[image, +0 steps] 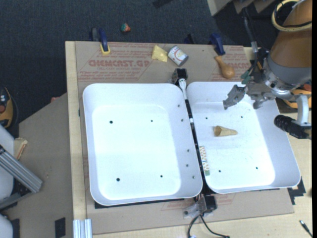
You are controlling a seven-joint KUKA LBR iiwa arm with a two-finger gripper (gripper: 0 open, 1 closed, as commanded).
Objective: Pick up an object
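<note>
A small tan wedge-shaped object [225,131] was seen lying on the floor of the right bin [277,175], near its middle. The gripper [246,97] was poised above the bin's far part, its jaws spread apart and nothing between them. The approach step was judged in hand (no contact yet); a descent toward the wedge, then closing, would be called for.

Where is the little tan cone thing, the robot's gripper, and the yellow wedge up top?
tan cone [225,131], camera view, middle of its body
gripper [246,97], camera view, midway between its fingertips
yellow wedge [159,54], camera view, its centre
</note>
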